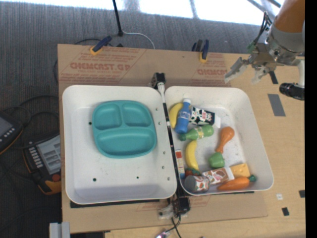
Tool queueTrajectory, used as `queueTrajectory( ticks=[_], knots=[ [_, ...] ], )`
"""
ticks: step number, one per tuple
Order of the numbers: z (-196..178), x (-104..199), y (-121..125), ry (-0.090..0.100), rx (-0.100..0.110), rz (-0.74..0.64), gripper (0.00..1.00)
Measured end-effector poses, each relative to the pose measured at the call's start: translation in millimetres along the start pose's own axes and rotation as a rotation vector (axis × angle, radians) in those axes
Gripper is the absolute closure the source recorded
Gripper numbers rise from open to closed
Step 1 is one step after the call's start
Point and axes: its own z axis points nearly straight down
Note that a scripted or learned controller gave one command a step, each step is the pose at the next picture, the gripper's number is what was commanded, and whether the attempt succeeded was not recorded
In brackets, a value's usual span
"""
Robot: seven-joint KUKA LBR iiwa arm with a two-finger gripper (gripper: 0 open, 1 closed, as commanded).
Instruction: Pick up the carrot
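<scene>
- at the near edge of the right bin [257, 133] lies the carrot [235, 184], orange, on its side, its green tip toward the bin's right corner.
- touching its left end is a small carton [212, 176], with a yellow wedge [241, 170] just behind the carrot.
- farther back sit a green pepper [216, 159], an orange drumstick [225, 138], two bananas [191, 154], a blue bottle [183, 116] and a black-and-white carton [203, 116].
- the left bin [79, 172] holds a teal divided plate [124, 128].
- well apart from the carrot, beyond the right bin's far corner, the gripper [250, 72] hangs over the bench [287, 148] with its fingers spread apart and nothing between them.
</scene>
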Motion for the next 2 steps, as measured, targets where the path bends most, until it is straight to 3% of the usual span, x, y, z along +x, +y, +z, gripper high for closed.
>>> queueTrajectory(
  ticks=[1, 2],
  knots=[
    [0, 0, 0, 0.0, 0.0, 0.0, 0.0],
    [-10, 0, 0, -0.002, 0.0, -0.001, 1.0]
  ],
)
